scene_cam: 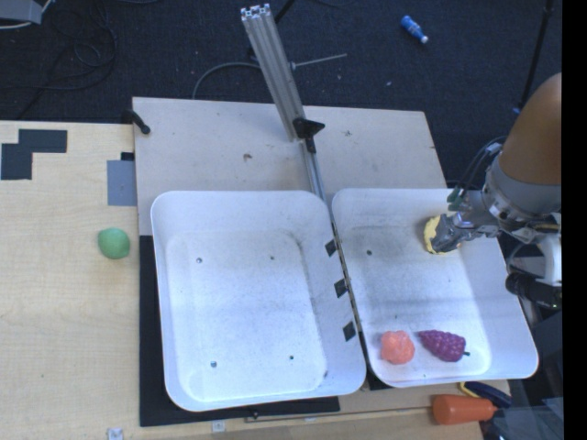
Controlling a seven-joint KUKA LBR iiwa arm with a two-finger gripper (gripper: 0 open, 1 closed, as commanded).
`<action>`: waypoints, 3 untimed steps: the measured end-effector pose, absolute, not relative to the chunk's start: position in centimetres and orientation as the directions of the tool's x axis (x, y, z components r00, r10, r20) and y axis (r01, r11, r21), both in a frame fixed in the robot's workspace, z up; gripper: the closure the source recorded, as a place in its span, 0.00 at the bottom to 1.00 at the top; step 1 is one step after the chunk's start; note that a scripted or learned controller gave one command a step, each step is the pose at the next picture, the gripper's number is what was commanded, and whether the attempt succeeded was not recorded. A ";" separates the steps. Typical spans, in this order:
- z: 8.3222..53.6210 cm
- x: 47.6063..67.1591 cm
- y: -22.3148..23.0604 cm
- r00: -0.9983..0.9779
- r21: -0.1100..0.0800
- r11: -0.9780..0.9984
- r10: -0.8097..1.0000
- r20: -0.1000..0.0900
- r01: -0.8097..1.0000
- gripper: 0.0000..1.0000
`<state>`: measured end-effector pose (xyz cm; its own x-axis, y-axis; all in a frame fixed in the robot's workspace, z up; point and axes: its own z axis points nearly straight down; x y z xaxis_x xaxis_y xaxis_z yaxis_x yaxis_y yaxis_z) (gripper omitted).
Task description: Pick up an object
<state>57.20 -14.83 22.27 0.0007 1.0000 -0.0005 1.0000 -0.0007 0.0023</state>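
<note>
Fingers' state impossible to tell at small yellow rounded object (433, 236) near right white bin's (514, 360) wall; could slip off the curved side.

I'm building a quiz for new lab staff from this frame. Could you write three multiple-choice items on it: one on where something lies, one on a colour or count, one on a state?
1. Where does the green ball lie?
A. In the left bin
B. On the wooden bench left of both bins
C. In the right bin

2. What colour is the grape-like object in the right bin?
A. Purple
B. Blue
C. White

3. How does the gripper stand to the yellow object?
A. Far off, over the left bin
B. Down at it, near the right bin's far edge
C. Raised above the orange-pink object

Answers:
1 B: the ball rests on the light wood, outside the left bin.
2 A: it is purple, beside the orange-pink object.
3 B: the gripper's tip meets the yellow object; whether it grips cannot be seen.
</note>
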 end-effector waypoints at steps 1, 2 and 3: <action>23.3 57.7 -9.9 -0.003 0.001 0.003 1.000 0.001 1.000 1.00; 22.2 58.6 -5.1 -0.003 -0.001 0.003 1.000 0.001 1.000 1.00; 22.7 59.2 -0.8 -0.003 0.000 0.003 1.000 0.001 1.000 1.00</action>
<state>59.19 -0.82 22.67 -0.0027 1.0000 0.0008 1.0000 0.0027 0.0000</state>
